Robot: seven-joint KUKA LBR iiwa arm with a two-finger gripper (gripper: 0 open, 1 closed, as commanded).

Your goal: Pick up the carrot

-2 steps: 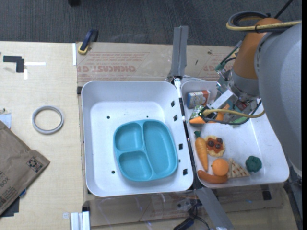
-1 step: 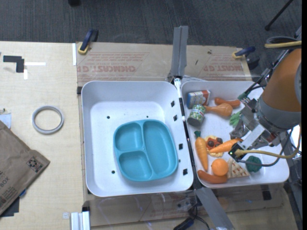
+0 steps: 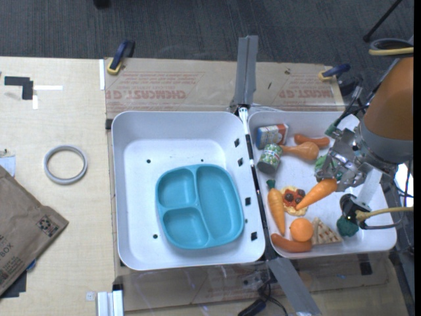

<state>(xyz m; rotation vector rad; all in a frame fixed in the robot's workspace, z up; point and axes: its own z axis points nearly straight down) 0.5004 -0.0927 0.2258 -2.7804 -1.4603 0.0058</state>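
Carrot [image 3: 317, 193] hangs slantwise, clamped at its thick end between the jaws of the gripper [image 3: 333, 178], above the right bin [image 3: 378, 239].

A single fixed camera looks down at a slant from above the pale wooden table [image 3: 52, 229], far enough back to take in both shallow white plastic bins [image 3: 131, 176] (side by side) and dark carpeted floor [image 3: 197, 12] beyond.
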